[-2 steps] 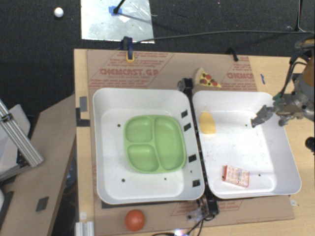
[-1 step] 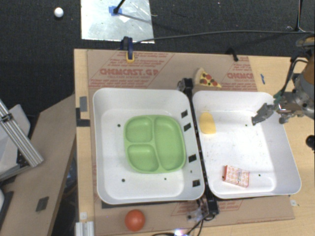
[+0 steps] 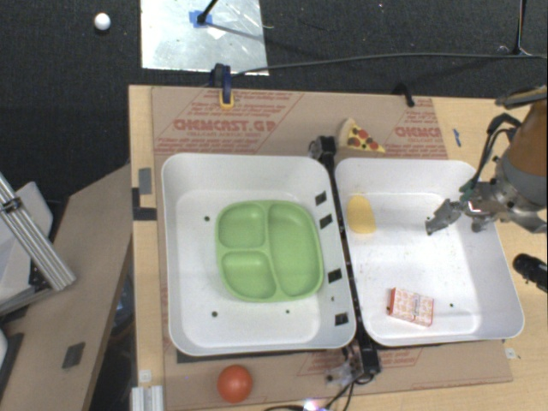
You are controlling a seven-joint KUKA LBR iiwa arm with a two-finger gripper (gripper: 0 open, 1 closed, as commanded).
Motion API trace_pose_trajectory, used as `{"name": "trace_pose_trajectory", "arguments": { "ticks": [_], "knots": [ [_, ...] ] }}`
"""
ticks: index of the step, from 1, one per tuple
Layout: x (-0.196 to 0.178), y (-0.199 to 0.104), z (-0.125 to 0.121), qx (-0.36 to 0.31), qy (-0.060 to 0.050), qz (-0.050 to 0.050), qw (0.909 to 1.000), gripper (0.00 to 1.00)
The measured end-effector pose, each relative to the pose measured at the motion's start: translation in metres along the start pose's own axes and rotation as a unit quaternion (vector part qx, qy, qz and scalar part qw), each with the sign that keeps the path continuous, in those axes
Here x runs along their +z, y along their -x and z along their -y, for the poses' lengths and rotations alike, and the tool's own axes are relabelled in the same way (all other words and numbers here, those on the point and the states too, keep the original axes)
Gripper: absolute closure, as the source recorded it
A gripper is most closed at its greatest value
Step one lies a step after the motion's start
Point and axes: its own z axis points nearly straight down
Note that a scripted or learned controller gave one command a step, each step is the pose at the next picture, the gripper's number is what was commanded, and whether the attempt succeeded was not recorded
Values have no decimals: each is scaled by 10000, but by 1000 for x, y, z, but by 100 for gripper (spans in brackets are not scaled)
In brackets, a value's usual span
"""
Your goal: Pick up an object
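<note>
A grey KUKA iiwa arm (image 3: 524, 165) reaches in from the right edge of the camera view, its orange band visible at the top of the wrist section. Dark cables loop along the arm's upper side and run down toward the wrist. The wrist angles down and leftward, ending in a two-finger claw (image 3: 438, 221) that points to the left and slightly down. The dark claw tip sits low, nothing visible between its fingers. Whether the fingers stand apart or together cannot be made out at this distance.
</note>
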Motion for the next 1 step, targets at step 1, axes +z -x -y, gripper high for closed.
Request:
{"name": "trace_pose_trajectory", "arguments": {
  "ticks": [1],
  "knots": [
    [62, -3, 4, -3, -4, -3, 10000, 0]
  ]
}}
